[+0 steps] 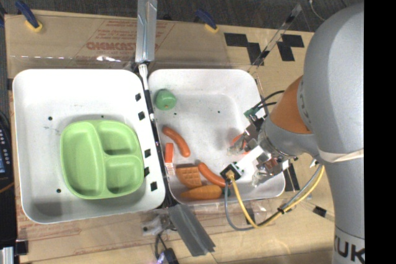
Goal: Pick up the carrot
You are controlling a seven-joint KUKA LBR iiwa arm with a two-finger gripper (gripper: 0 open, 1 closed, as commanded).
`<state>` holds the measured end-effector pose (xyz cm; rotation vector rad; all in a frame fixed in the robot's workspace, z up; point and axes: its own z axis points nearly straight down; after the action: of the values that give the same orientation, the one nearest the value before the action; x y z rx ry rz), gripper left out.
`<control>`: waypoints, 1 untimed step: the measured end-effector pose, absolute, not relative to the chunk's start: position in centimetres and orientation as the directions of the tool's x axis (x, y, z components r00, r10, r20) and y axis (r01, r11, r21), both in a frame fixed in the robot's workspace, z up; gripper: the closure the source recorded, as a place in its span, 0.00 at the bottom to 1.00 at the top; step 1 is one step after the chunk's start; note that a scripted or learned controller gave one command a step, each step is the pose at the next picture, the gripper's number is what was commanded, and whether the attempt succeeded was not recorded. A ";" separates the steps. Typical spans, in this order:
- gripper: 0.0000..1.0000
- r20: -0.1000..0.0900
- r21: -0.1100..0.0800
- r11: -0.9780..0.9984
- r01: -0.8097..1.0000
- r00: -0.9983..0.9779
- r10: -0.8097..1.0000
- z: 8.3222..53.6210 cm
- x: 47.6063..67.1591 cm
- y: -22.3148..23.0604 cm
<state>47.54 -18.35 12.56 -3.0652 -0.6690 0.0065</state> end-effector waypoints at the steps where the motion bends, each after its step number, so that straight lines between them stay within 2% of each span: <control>1: 0.00 -0.003 -0.007 -0.978 0.210 0.978 0.210 9.1 47.6 -20.8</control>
<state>47.65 -20.84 9.13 -3.1179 -0.3309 0.0057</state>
